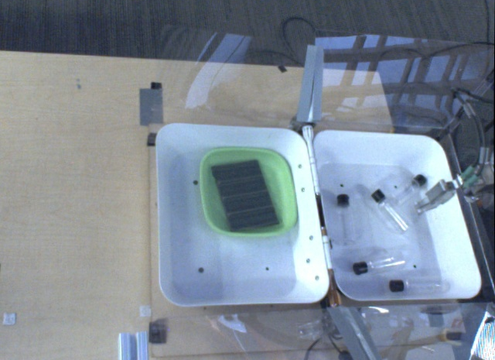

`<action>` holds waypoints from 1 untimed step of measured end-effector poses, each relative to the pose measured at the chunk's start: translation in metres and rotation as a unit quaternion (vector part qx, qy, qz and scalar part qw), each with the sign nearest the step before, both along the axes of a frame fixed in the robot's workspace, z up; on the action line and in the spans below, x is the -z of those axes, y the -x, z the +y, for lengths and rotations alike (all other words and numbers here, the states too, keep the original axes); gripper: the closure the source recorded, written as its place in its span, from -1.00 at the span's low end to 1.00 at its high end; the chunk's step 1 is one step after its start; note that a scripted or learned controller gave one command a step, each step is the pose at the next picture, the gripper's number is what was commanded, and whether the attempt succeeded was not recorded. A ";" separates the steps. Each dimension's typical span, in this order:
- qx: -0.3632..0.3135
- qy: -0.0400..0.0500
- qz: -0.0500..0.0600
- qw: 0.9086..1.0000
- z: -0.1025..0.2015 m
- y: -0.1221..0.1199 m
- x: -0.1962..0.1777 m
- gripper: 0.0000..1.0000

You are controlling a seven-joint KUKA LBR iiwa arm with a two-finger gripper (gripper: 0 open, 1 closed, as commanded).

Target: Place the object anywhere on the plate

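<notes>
A green square plate (209, 196) sits in the left bin (178, 273), toward its back. A dark grey ridged block (245, 196) lies flat on the plate, roughly centred and turned slightly. Several clear vials with black caps lie scattered in the right bin (456, 273); one vial (389, 210) is near the middle and another vial (377, 263) near the front. My gripper (437, 196) reaches in low over the right bin's right edge, well away from the plate, and I see nothing held in it.
A grey metal post (311, 91) stands behind the seam between the bins. Cables (456, 87) lie at the back right. A small grey bracket (151, 105) sits on the wooden bench left of the bins.
</notes>
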State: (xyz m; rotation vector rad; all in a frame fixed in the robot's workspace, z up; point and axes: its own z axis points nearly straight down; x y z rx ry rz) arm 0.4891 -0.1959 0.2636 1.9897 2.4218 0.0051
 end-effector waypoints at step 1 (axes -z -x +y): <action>-0.143 0.002 0.000 0.990 -0.010 0.000 -0.007 -1.00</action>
